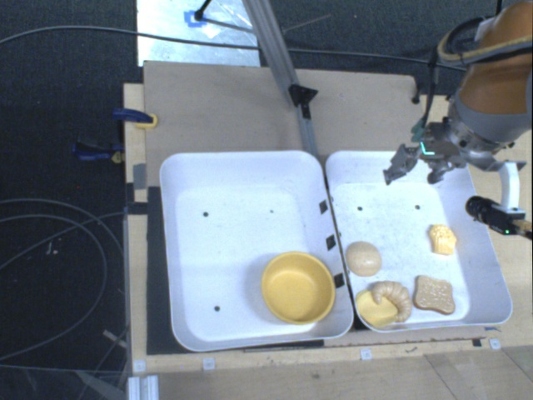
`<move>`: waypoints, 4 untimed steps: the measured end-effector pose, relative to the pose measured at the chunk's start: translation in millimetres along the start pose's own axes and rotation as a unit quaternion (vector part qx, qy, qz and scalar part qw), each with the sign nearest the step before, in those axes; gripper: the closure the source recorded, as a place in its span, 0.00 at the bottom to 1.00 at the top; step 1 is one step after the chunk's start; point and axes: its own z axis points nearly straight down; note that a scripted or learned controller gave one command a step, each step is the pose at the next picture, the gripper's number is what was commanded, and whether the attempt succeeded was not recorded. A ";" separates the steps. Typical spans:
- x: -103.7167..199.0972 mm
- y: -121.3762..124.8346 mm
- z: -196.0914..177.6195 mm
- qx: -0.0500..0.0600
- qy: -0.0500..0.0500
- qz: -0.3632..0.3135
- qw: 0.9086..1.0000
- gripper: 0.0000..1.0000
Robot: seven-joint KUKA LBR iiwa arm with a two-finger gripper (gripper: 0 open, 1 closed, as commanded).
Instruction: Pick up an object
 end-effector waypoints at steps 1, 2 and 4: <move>0.0 0.2 -0.4 0.000 0.000 0.000 1.000 0.00; -5.1 8.9 54.1 0.002 0.000 0.002 1.000 0.00; -12.3 22.1 170.8 0.002 0.000 0.002 1.000 0.00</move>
